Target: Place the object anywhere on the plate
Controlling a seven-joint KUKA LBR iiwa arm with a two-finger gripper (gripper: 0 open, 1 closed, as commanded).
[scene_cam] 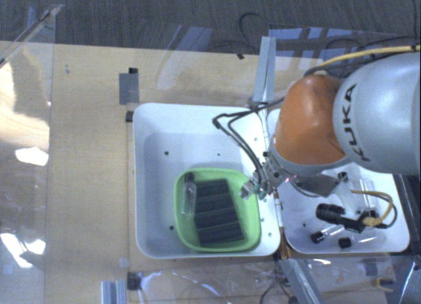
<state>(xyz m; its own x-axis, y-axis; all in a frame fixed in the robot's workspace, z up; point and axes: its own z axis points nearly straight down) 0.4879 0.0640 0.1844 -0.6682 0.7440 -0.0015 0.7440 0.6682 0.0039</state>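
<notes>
Dark ridged block lies on the green plate

Plate [181,228] of pale green sits in the left bin [148,164], toward that bin's near right corner. On it rests the object [217,212], a flat, dark grey rectangular block crossed by several ridges, lying lengthwise and covering most of the plate's middle. Beside the block's left edge, also on the plate, lies one small clear tube [189,195]. The gripper [255,187] hangs just above the plate's right rim, near the block's upper right corner; whether it is spread or pressed together cannot be told. Count: two white bins, one plate, one dark block, one clear tube. The right bin [395,233] holds a few small black pieces [332,214] and a clear piece with a yellow end [375,207].
</notes>
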